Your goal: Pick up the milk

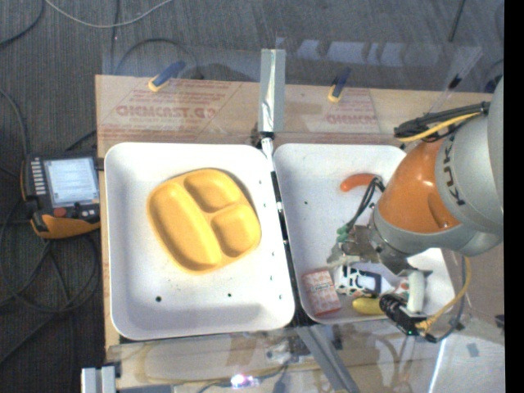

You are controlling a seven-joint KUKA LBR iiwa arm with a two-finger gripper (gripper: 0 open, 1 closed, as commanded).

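A handheld control pendant lies on the floor at nine o'clock. The left bin holds a yellow divided plate. In the right bin, a pinkish packet sits at six o'clock, the milk just beside it under the hand; how far open the hand is, I cannot tell. An orange sausage-shaped toy lies at twelve.

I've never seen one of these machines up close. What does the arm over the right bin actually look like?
The arm is thick and rounded, grey metal with a broad glossy orange band above the wrist; dark letters are printed on the grey shell. Black and yellow cables run along its top. Lower down hangs the smaller gripper, a cluster of dark, white and greenish parts with thin wires, and a yellow cable loops nearby.
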